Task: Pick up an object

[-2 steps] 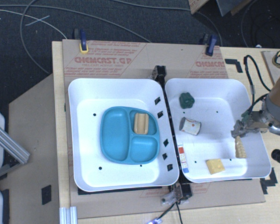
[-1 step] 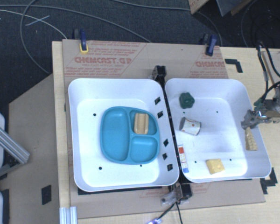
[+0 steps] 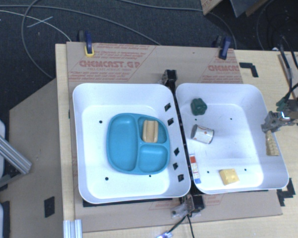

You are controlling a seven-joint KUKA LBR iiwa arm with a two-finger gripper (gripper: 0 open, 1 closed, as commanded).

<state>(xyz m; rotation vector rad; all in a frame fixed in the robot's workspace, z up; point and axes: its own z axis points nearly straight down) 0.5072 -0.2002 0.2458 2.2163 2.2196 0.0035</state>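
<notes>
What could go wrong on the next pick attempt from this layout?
1. The small metal cup lies on its side in the right bin; it may roll away when touched.
2. The flat packet sits tight against the right bin's left wall, leaving little room to get around it.
3. The tan block rests in a compartment of the blue divided plate; a grasp may catch the ridges or shift the plate.

Even, bright overhead light; white bins [image 3: 124, 95] slightly blown out, soft shadows cast inside rims. Mild overall blur noted, corners darker.
</notes>
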